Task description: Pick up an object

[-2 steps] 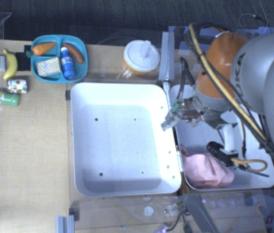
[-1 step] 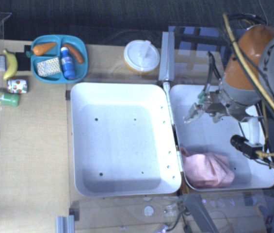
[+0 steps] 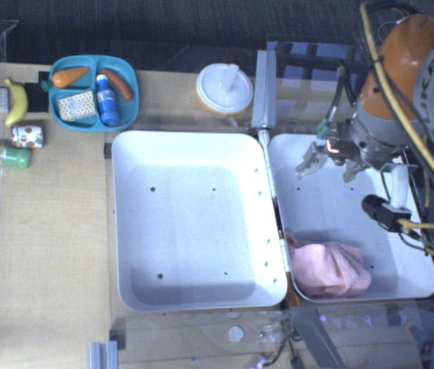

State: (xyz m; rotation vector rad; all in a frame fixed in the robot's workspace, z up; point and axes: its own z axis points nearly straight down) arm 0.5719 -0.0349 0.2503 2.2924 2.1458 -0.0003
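Observation:
A crumpled pink cloth [image 3: 329, 267] lies in the near left corner of the right bin [image 3: 409, 283]. My gripper [image 3: 329, 166] hangs over the far part of that bin, well beyond the cloth. It is open, its two grey fingers [image 3: 308, 162] spread apart with nothing between them. The grey arm with its orange band [image 3: 409, 44] comes in from the upper right.
The left bin [image 3: 193, 221] sits beside the right one, a raised rim between them. On the bench at the far left stand a blue tray of toy food [image 3: 94, 91], a banana [image 3: 17, 102], a can and a green bottle. A white lidded cup [image 3: 225, 89] stands behind the bins.

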